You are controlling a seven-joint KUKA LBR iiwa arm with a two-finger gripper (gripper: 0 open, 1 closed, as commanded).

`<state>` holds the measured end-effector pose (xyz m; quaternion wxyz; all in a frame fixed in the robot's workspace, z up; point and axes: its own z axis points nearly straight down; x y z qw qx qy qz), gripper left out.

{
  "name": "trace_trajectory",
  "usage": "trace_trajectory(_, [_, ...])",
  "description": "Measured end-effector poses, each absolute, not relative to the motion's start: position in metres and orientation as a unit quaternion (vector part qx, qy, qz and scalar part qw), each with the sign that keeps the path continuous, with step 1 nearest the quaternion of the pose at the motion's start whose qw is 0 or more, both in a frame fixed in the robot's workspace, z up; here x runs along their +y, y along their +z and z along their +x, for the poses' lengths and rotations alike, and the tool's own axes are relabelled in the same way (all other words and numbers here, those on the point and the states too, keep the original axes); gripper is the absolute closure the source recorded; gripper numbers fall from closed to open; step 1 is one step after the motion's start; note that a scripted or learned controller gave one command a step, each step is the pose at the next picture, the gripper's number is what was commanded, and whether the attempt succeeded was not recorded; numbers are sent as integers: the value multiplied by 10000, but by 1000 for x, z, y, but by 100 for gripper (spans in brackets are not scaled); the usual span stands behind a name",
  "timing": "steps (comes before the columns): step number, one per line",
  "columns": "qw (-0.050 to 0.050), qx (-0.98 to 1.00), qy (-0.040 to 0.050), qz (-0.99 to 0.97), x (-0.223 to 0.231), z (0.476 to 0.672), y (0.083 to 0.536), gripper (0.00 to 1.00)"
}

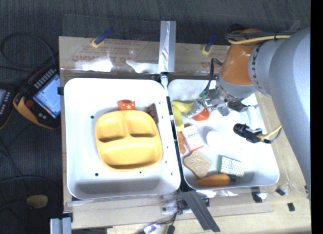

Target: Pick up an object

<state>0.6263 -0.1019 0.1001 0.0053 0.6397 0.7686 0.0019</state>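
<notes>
The claw [211, 98] hung at the right bin's [272, 170] ten o'clock corner, beside a red piece [201, 115] and a banana [182, 107]; its spread could not be told. Toast [197, 164], carrot [214, 180] and a box [231, 166] crowded the six o'clock rim, with bare floor toward three o'clock.

Gripper [212, 99] is down in the right bin [262, 170], near its back-left corner. Just left of it sits a yellow banana [181, 107], and a small red thing [201, 115] is right below the fingertips. Further toward the front: toast slice [197, 164], carrot [214, 180], green-dotted box [231, 166]. Yellow divided tray [128, 139] fills the left bin [81, 177].
</notes>
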Motion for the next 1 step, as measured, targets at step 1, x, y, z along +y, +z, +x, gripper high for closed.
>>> trace_trajectory(1, [5, 7577, -9, 6526, -32, 668, 184, 100])
